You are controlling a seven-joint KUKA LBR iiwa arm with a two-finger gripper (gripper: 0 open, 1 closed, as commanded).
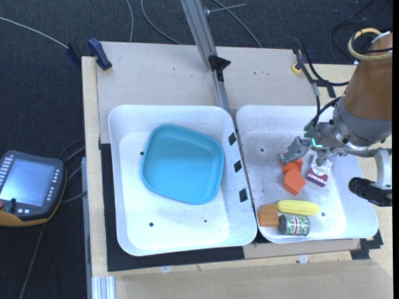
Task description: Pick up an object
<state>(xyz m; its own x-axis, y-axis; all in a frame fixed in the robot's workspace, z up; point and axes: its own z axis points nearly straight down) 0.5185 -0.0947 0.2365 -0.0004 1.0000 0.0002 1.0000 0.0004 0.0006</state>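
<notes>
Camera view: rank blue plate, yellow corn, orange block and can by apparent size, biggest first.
1. blue plate, by far the largest.
2. yellow corn.
3. can and orange block look about alike; I can't rank them, and the gripper hangs just above the block.

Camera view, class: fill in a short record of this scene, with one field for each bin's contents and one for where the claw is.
left bin: blue plate, lying flat
right bin: orange block, yellow corn cob, can on its side, brown item, small red and white item
claw: over the right bin, just above the orange block
claw holding: cannot tell
arm: enters from the right
</notes>
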